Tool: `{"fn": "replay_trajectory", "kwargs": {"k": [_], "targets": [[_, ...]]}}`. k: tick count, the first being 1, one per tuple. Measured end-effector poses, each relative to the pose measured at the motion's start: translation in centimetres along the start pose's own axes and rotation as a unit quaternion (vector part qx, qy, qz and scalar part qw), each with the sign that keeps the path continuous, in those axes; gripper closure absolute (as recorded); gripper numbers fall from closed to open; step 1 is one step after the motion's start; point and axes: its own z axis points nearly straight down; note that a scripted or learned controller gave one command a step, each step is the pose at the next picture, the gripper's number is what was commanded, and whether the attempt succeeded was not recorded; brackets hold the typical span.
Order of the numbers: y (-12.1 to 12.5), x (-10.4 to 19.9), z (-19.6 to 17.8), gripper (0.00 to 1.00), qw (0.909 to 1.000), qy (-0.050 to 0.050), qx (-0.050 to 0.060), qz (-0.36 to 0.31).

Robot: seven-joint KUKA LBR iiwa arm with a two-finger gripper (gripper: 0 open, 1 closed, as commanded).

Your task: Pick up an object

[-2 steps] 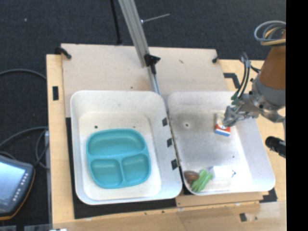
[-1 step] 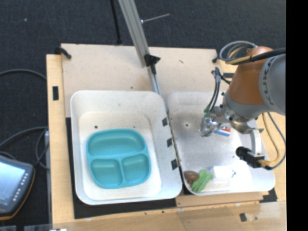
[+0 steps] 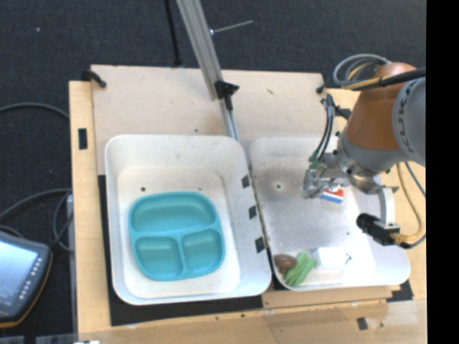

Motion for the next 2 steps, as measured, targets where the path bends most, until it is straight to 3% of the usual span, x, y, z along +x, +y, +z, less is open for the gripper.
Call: {"fn": "replay_trajectory", "kwargs": {"k": [2], "targets": [[-5.2, 10.3, -1.9, 1.0, 1.0, 0.001, 0.002, -0.004]]}}
